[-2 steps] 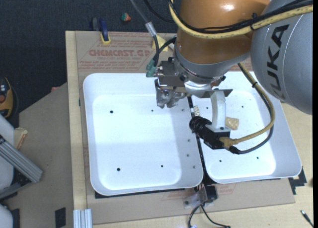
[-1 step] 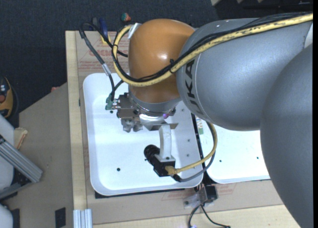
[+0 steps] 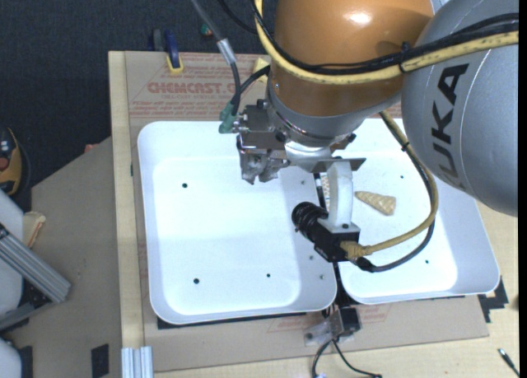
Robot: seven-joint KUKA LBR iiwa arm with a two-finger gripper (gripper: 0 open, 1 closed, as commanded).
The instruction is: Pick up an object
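One object, a small tan cone-shaped piece [image 3: 375,202], is seen lying on the floor of the right bin [image 3: 461,269], towards its far left part and just right of the arm's wrist hardware. The gripper [image 3: 262,166] is placed over the far edge of the left bin [image 3: 206,286], well apart from the piece, and nothing is seen between its fingers; whether they are open or closed cannot be told. A miss is judged likely if a descent is made here, since bare bin floor would be met. The piece could also be nudged aside by the yellow cable [image 3: 403,240] looped nearby.
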